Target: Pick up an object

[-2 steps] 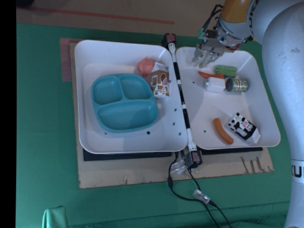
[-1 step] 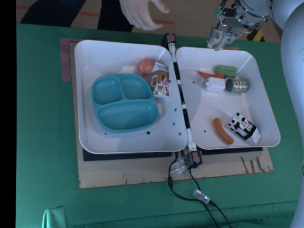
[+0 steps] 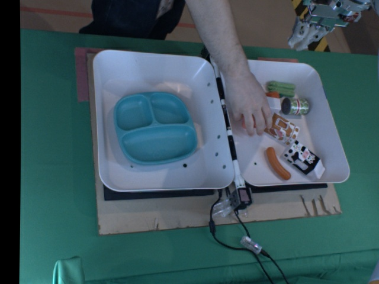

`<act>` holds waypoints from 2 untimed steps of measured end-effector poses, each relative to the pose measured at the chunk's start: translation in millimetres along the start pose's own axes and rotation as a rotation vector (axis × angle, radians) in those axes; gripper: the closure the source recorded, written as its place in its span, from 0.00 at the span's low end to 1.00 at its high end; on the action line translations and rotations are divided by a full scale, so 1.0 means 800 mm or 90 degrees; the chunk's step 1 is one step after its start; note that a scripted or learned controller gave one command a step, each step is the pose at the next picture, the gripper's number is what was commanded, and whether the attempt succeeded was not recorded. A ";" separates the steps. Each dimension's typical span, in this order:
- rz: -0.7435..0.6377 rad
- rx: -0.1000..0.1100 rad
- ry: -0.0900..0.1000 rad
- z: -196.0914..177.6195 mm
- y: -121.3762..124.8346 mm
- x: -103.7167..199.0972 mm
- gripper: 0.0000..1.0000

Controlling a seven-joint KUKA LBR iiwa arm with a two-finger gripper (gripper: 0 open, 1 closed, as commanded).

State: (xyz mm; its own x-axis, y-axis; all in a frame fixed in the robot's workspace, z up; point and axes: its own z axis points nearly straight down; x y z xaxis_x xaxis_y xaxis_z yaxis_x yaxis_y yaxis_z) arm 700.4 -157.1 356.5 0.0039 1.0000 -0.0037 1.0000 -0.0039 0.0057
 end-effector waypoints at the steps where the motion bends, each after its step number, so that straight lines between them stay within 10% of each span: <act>1: 0.000 0.000 -0.001 0.010 0.000 -0.038 1.00; 2: -0.001 0.002 0.000 0.076 0.000 -0.037 1.00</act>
